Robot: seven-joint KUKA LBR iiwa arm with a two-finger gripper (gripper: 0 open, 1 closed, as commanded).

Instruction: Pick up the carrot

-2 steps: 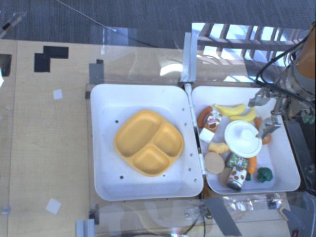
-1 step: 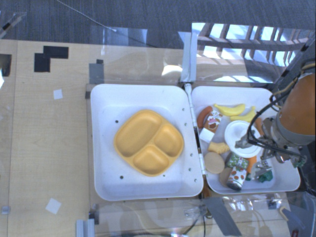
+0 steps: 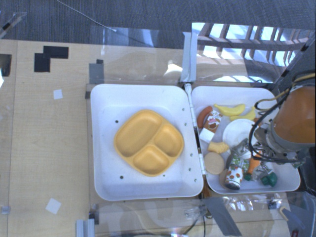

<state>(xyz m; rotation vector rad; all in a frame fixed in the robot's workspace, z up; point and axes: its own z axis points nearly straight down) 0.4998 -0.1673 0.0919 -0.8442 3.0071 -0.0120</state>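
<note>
- Carrot (image 3: 253,165): we logged a small orange piece in the lower right of the right bin (image 3: 291,184), lying just beside a slim bottle (image 3: 234,173) and above a green item (image 3: 269,179) near the bin's lower rim. Only a short length was exposed; its long axis appeared to run roughly up-and-down in the frame, though which end pointed where we could not tell.
- Gripper (image 3: 256,157): we placed it directly over the carrot, under the arm's orange band (image 3: 296,117) at the right edge. We could not tell its state from this view.
- Judgement: we reckoned the carrot sat just below and slightly left of the wrist, so a near-vertical descent would serve.
- Yellow divided plate (image 3: 149,142): left bin (image 3: 101,132), well apart.
</note>
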